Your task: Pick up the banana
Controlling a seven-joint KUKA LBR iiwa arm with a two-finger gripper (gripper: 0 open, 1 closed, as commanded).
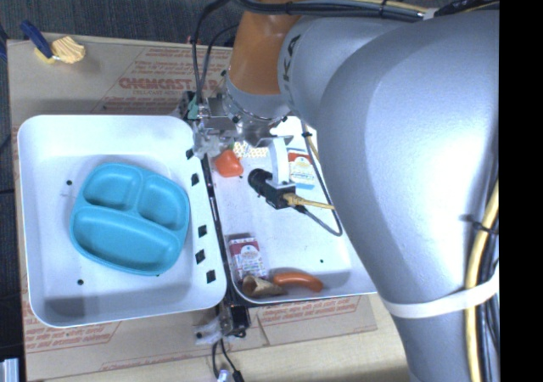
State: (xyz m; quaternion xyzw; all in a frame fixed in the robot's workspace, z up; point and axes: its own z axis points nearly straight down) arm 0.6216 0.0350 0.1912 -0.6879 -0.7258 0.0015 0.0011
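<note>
My gripper point(207, 141) hangs at the far left corner of the right bin point(335, 266), close to the divider between the two bins. A small orange-red rounded object point(227, 165) lies just to the right of it and slightly nearer; I cannot tell whether they touch. The grey arm with its orange band point(259, 49) covers most of the right bin's far and right side.
A blue divided plate point(131, 215) lies in the left bin point(38, 202). At the right bin's near edge lie a red-and-white packet point(246, 256), an orange sausage-like thing point(295, 280) and a brown piece point(263, 288). A small printed box point(299, 170) sits under the arm.
</note>
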